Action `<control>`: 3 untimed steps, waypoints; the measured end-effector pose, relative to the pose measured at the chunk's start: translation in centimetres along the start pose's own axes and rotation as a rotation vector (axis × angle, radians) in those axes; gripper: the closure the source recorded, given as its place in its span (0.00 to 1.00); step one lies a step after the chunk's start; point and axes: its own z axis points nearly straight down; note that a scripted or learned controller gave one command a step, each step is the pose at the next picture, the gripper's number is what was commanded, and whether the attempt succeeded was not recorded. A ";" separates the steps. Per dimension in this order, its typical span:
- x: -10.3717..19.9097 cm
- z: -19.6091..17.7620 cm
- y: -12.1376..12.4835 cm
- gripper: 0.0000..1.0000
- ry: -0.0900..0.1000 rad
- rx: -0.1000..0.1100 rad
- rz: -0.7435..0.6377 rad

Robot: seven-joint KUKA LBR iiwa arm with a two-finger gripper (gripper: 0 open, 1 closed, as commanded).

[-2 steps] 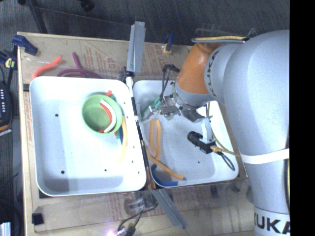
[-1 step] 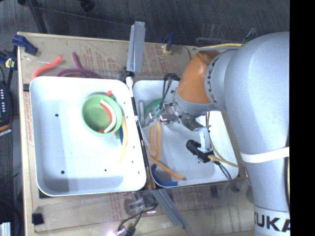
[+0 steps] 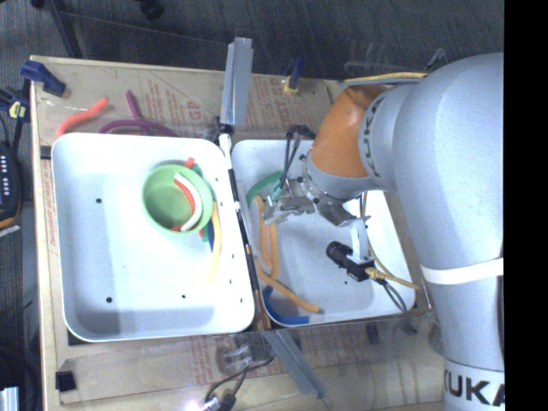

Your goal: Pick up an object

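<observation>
My gripper [image 3: 274, 205] hangs low over the left part of the right bin [image 3: 390, 229], with the grey arm and its orange band reaching in from the right. A green object [image 3: 261, 187] lies just up and left of the gripper, partly hidden by it. An orange stick [image 3: 271, 245] lies right below the gripper along the bin's left side. A second orange stick [image 3: 295, 298] and a blue object [image 3: 282, 315] rest near the bin's front left corner.
The left bin [image 3: 94, 272] holds a green bowl [image 3: 171, 199] with a red piece [image 3: 187, 187] on it and a yellow stick [image 3: 216, 247] beside it. A divider rail [image 3: 240, 221] separates the bins. Cables and a black fitting [image 3: 347, 259] hang off the wrist.
</observation>
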 end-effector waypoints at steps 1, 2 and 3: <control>0.0 0.0 0.0 0.00 0.000 0.000 -0.001; 0.0 -1.0 0.0 1.00 0.000 0.001 -0.002; 0.0 -1.0 0.0 0.00 0.000 0.001 -0.002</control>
